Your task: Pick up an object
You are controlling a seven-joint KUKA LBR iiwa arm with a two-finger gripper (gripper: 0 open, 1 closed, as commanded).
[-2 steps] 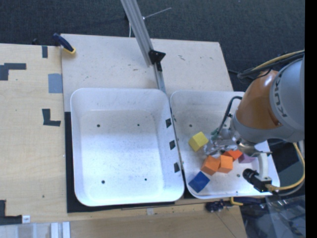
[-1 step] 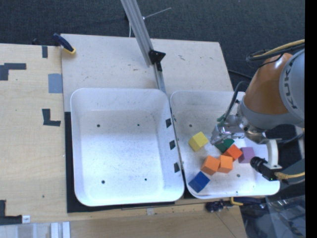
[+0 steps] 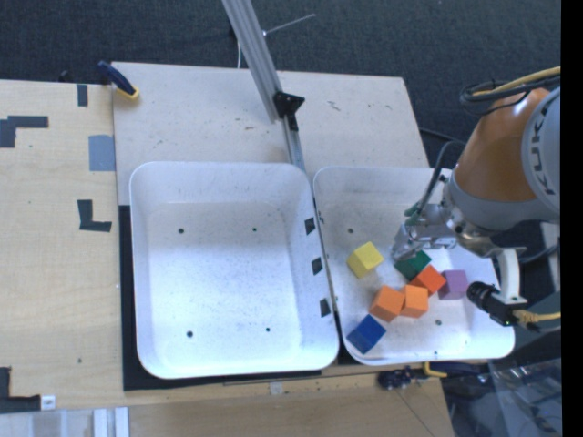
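Gripper: mine [image 3: 414, 244], low in the right bin [image 3: 364, 189], directly over the green block [image 3: 414, 265]; whether my fingers are apart or together I cannot tell.
Blocks: yellow block [image 3: 364, 259] left of me, orange blocks [image 3: 401, 300] and purple block [image 3: 454, 284] near the front rim, blue block [image 3: 366, 333] at the front-left corner.
Room: bare floor toward the far wall.
Left bin [image 3: 223, 180]: beside, rims touching.
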